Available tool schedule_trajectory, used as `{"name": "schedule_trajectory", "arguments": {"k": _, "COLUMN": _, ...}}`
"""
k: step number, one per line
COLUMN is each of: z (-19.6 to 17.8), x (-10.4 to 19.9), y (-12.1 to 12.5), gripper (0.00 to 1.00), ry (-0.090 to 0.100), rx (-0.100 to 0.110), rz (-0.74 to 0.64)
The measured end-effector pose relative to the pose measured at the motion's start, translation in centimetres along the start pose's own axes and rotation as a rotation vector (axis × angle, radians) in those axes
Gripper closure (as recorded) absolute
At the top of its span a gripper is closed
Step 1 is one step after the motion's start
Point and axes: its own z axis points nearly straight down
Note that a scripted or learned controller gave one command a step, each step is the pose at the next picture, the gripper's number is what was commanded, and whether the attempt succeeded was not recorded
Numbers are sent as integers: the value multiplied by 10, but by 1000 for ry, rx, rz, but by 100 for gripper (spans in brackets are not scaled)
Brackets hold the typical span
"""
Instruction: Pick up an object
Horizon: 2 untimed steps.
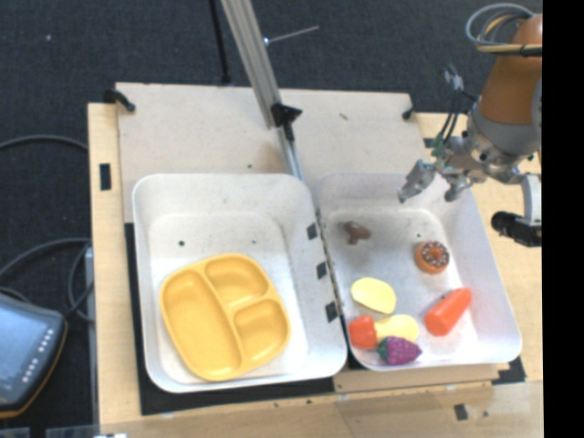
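Arm poised over the right bin's (484, 286) far edge

The jaws (429, 182) stood released, empty — toys clustered near: a descent there risked closing on bare bin floor.

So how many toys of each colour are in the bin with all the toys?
Brown: 1, a small brown piece
Orange: 2, a donut and a carrot
Yellow: 2, a pale yellow slice and a yellow piece
Red: 1, a red piece
Purple: 1, a purple berry
Total: 7
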Motion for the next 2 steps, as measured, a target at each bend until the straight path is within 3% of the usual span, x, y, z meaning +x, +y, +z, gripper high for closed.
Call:
{"name": "schedule_trajectory", "arguments": {"k": 1, "z": 86, "x": 53, "y": -80, "gripper": 0, "ry": 5, "rx": 13, "rz": 2}}
{"name": "schedule_trajectory", "arguments": {"k": 2, "z": 129, "x": 66, "y": -146, "gripper": 0, "ry": 2, "rx": 5, "rz": 5}}
